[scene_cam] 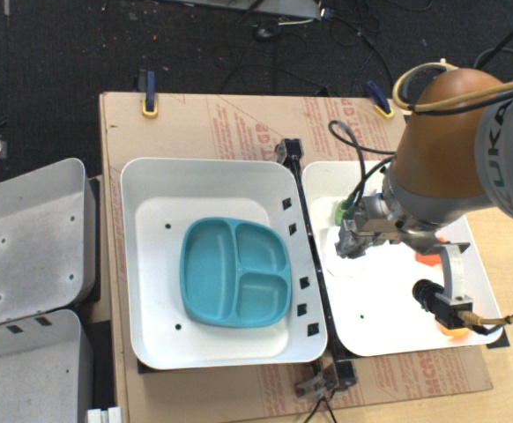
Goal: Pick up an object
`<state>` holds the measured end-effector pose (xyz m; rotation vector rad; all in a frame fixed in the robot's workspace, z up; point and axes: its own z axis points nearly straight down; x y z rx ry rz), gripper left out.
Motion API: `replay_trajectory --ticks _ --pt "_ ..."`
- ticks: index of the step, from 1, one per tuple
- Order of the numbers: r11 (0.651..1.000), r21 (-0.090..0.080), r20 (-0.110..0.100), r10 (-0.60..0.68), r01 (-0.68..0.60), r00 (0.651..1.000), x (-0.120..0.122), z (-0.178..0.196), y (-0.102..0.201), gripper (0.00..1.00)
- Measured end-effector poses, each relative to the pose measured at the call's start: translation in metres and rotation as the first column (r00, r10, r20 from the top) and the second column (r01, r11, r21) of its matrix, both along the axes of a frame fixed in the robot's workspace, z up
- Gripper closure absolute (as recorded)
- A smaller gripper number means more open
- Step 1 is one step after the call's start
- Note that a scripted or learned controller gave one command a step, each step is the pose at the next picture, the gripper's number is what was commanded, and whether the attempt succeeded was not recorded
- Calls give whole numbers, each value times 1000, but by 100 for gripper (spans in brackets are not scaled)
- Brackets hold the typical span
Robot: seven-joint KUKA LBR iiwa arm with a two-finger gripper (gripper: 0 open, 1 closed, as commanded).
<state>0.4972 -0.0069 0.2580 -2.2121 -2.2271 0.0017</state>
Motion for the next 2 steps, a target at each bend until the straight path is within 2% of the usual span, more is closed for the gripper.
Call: replay_trajectory --ticks 2 --pt "1000 0 -1 1 -1 1000 -8 -28 95 100"
